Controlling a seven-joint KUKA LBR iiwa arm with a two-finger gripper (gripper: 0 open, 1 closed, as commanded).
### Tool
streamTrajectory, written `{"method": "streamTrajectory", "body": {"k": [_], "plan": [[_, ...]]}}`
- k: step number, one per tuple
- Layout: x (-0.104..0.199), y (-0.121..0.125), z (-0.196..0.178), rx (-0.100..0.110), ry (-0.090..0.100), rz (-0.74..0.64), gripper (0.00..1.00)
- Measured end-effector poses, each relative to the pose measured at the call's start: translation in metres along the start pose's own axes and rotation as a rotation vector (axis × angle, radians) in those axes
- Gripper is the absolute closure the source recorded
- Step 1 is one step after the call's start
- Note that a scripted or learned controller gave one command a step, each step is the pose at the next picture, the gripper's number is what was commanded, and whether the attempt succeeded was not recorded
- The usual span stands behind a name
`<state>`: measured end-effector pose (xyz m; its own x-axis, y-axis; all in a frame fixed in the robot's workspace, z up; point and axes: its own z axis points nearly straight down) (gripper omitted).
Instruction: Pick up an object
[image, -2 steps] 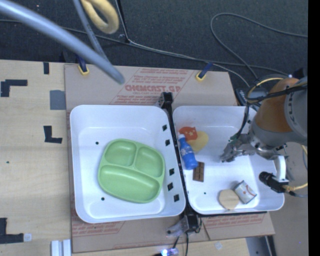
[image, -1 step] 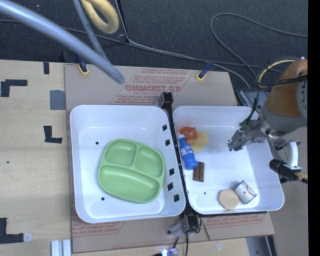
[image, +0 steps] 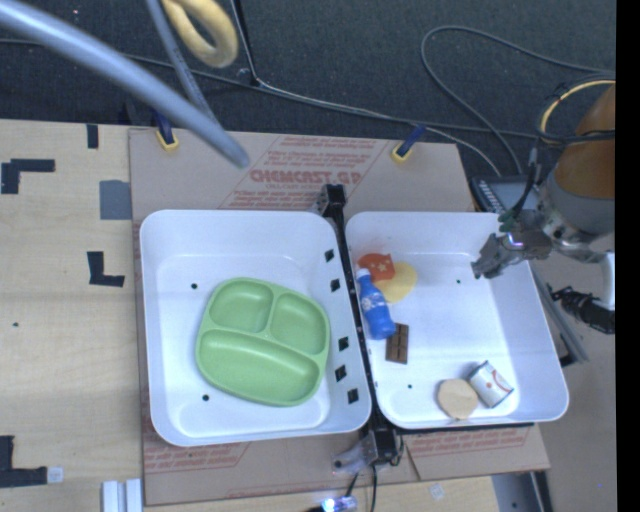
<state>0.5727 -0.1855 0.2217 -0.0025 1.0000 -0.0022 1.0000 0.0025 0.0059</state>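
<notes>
Gripper (image: 492, 260): dark, small in view, at the upper right rim of the right bin; finger state cannot be told from this angle. Nothing seen between its tips.
Arm (image: 585, 190): grey, with an orange band above the wrist, coming in from the right edge, cables looped around it.
Right bin (image: 520, 330): shallow, white. Holds six items in two loose groups.
Blue bottle (image: 376, 310): lies lengthwise near the bin's left wall, well apart from the gripper.
Red item (image: 376, 265): just above the bottle's top end, touching or nearly so.
Yellow item (image: 400, 282): right beside the red one, against the bottle's upper part.
Brown block (image: 398, 345): small, dark, just right of the bottle's lower end.
Tan round piece (image: 458, 399): near the bin's lower right corner.
Small can (image: 491, 383): white with red marking, tilted, touching or just beside the tan piece.
Left bin (image: 165, 300): white, adjoining the right bin along a black divider.
Green tray (image: 264, 341): three compartments, lies flat in the left bin, slightly rotated.
Bench (image: 60, 300): light wood with black marks; cardboard sheet (image: 300, 170) under both bins.
</notes>
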Motion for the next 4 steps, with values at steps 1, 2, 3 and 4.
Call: {"method": "streamTrajectory", "body": {"k": [1, 2, 3, 4], "plan": [[0.0, 0.0, 0.006, 0.007, 0.001, 0.001, 1.0], [0.061, -0.002, 0.011, 0.008, 0.003, -0.003, 1.0], [0.108, -0.002, 0.014, 0.008, 0.003, -0.003, 1.0], [0.165, -0.012, 0.021, 0.009, 0.003, -0.003, 1.0]]}}
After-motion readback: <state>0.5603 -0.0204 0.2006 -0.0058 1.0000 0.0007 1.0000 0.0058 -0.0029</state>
